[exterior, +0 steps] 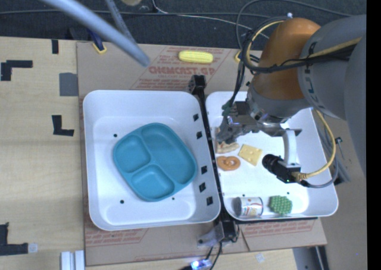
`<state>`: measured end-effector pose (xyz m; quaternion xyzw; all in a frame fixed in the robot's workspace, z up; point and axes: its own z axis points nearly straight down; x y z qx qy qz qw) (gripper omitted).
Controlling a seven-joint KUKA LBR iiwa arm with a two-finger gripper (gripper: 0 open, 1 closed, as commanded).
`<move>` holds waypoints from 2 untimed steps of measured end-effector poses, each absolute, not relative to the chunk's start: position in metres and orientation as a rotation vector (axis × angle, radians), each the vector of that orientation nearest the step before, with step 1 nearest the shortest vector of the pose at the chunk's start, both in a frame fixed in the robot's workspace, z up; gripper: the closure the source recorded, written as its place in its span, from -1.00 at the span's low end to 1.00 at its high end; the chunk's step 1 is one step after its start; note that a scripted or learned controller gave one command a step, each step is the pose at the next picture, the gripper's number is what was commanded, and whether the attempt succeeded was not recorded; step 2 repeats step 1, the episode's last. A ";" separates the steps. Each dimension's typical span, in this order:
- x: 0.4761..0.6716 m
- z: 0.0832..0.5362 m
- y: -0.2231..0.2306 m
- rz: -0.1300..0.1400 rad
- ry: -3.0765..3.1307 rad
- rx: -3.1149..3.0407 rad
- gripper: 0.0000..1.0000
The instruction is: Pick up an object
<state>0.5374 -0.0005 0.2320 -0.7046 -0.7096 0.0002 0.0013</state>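
The pincer (228, 134) hangs low over the left part of the right bin (318, 203), beside the wall it shares with the left bin (95, 144). Its tips are dark and crowded under the wrist; whether they are parted or clenched I cannot tell. Just beneath them lies a pale, flat piece (227, 147), half hidden by the tool, so its shape and long axis are hard to make out. Just below it sits a round orange cookie-like disc (228, 163), and beside that a yellow cheese-like square (250, 155), tilted so its corners point toward the bin's edges. Near the bin's front edge lies a small can (250, 206) on its side, long axis along that edge, with a green knobbly ball (280, 205) beside it. A blue divided plate (155, 162) rests in the left bin. A yellow corn cob (195, 56) lies on the cardboard at the counter's far edge.
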 end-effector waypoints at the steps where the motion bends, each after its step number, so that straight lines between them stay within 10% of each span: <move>1: 0.545 0.235 0.059 0.000 -2.229 -2.211 1.00; 2: 0.545 0.235 0.059 0.000 -2.229 -2.211 1.00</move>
